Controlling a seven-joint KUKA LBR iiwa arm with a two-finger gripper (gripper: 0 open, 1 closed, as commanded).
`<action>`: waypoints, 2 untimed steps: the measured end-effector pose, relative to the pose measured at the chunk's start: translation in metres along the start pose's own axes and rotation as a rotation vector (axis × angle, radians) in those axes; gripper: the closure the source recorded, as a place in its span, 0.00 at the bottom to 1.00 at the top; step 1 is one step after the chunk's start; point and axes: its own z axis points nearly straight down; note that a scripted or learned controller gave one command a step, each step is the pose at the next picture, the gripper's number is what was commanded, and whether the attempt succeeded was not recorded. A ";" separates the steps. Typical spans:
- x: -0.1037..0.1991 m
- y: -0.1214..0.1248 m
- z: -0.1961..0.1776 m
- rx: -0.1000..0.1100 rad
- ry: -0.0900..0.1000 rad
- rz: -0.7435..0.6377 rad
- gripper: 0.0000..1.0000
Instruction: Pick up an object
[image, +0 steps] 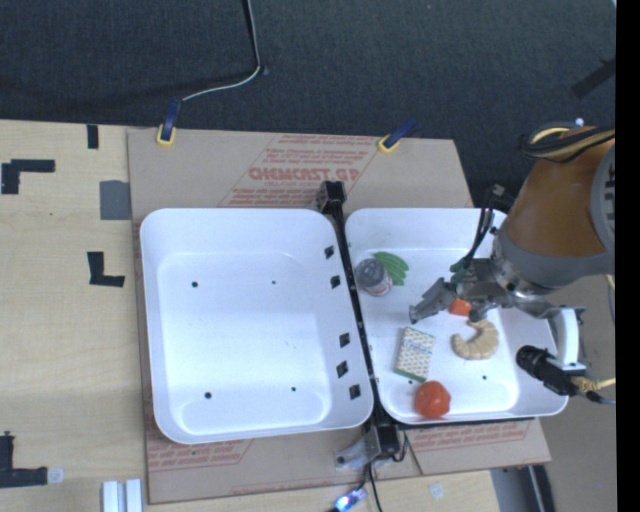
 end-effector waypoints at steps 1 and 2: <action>0.030 -0.024 0.035 0.005 0.002 0.000 0.00; 0.090 -0.023 0.033 0.002 0.003 -0.006 0.00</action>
